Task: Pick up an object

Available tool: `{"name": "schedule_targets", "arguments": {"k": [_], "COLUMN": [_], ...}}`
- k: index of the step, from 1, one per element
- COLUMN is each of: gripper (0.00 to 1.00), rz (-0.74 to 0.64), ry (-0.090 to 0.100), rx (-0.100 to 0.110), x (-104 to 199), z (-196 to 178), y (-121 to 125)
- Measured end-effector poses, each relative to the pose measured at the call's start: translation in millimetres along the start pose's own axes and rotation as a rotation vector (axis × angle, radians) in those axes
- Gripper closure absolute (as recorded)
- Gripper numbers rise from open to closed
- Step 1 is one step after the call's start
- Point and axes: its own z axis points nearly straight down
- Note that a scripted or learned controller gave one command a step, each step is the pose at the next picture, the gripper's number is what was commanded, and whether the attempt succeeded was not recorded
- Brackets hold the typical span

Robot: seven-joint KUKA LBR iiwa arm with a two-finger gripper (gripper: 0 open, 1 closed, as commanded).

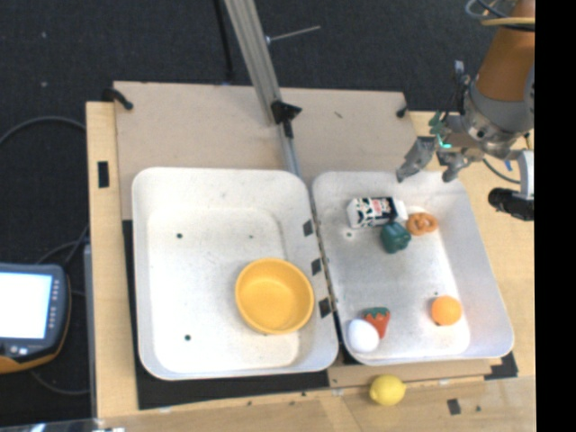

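Objects for picking lie in the right-hand shallow white bin (pixel 477 268): a small black-and-white printed carton (pixel 373 211) lying on its side in the bin's upper middle, a dark teal lump (pixel 394 238) touching it below, and a small orange-brown toy (pixel 421 223) just right of both. Lower in that bin sit an orange ball (pixel 445 310), a white egg-shaped object (pixel 363 335) and a small red and green piece (pixel 380 320) beside it.

At the upper right of the frame, the grey two-finger gripper (pixel 433 163) hangs spread apart and empty above the bin's top edge.

By my estimate, the carton looks light and fairly stiff; its long flat sides offer the surest hold. The ball and egg look smooth and may roll.

In the left bin (pixel 180 205) rests a yellow plastic bowl (pixel 274 295). A yellow lemon-shaped object (pixel 387 390) lies on the bench at the lower edge.
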Motion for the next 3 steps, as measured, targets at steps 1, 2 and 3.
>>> {"name": "schedule_targets", "arguments": {"k": [1, 2, 3], "gripper": [0.00, 0.00, 0.00], "rz": [-0.001, 0.002, 0.001], "ry": [0.001, 0.001, 0.000], "rx": [0.005, -0.010, -0.017], "x": [5, -2, -3], "z": [61, 109, 115], "y": [-3, -4, 0]}}
